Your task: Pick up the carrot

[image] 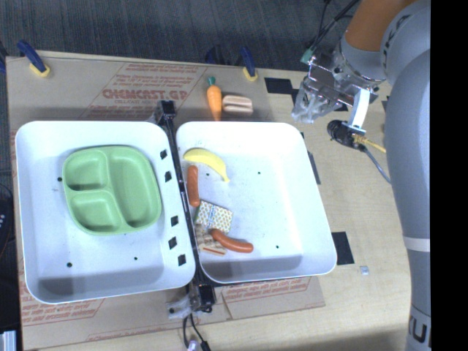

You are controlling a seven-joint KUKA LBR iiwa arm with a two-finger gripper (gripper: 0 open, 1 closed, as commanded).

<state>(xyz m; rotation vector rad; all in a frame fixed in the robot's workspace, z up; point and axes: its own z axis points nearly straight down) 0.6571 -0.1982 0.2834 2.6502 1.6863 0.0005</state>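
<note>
The carrot, orange with a green top, lies on the cardboard just behind the right bin's far rim, outside both bins. My gripper hangs at the right bin's far right corner, well to the right of the carrot and apart from it. Nothing shows between its translucent fingers.
A hot dog bun lies right beside the carrot. In the right bin are a banana, two sausages and a patterned packet. The left bin holds a green divided plate. Clamps stand at the cardboard's far edge.
</note>
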